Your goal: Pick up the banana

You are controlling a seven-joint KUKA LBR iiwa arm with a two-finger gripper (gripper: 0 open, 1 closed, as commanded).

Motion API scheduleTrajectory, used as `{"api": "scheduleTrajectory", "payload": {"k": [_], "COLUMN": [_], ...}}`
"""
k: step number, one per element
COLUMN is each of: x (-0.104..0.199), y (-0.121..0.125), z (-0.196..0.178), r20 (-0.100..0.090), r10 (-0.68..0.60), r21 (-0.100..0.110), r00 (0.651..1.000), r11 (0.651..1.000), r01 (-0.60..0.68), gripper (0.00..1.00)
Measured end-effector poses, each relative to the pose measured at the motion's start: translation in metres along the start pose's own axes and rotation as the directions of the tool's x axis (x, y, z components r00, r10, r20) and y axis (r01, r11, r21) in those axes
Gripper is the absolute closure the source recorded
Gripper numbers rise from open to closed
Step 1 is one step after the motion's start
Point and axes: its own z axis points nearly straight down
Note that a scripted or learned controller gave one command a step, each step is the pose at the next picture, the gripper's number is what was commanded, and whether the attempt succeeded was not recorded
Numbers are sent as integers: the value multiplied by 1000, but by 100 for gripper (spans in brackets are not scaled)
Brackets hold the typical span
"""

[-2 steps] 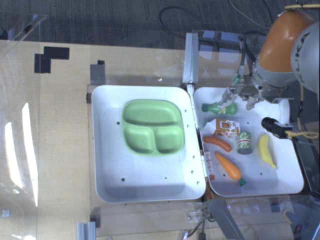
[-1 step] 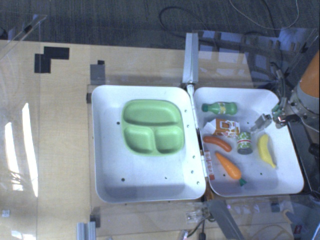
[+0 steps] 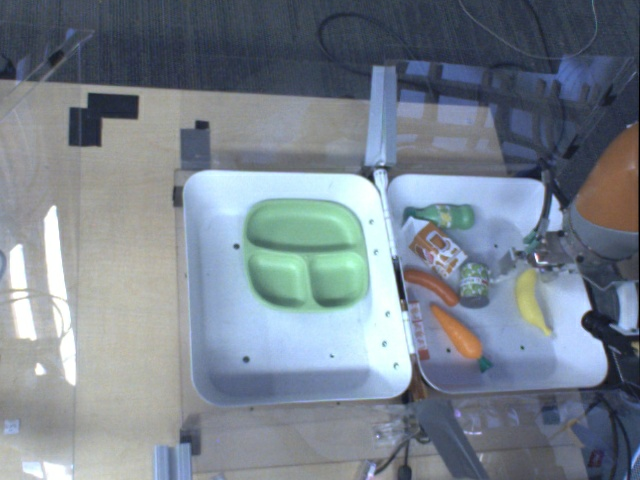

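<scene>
Banana lay in the right-hand bin, close to that bin's right wall and about halfway between its far and near edges, its length running roughly from far to near with a slight curve. It rested flat on the white floor of the bin with nothing between it and the tool, which hung just beyond the fruit's far tip, coming in from the right edge of the worktop on the grey arm with its orange band. Whether that tool was open or closed I could not tell; the metal parts there were too small and bright to read.

From where I stood, the risk looked plain enough. The tool sat off the far end of the fruit instead of over its middle, so a straight drop would likely catch only the tip, and the banana could swivel or squirt away against the wall. That wall stood near too, and I judged it could block one side of a grasp. A small green-lidded jar stood just to the left of the fruit, with a sausage and a carrot further left, so a sideways nudge might knock things together
</scene>
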Motion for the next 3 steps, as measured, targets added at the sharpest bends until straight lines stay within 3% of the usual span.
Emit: {"api": "scheduleTrajectory", "payload": {"k": [1, 2, 3], "x": [-2, -1, 25], "y": [-5, -1, 40], "z": [20, 7, -83], "r20": [-2, -1, -1], "r10": [-42, -45, -146], "r21": [0, -8, 1], "r00": [999, 999, 989], "r11": [999, 999, 989], "r01": [42, 45, 146], "gripper": [0, 100, 100]}}
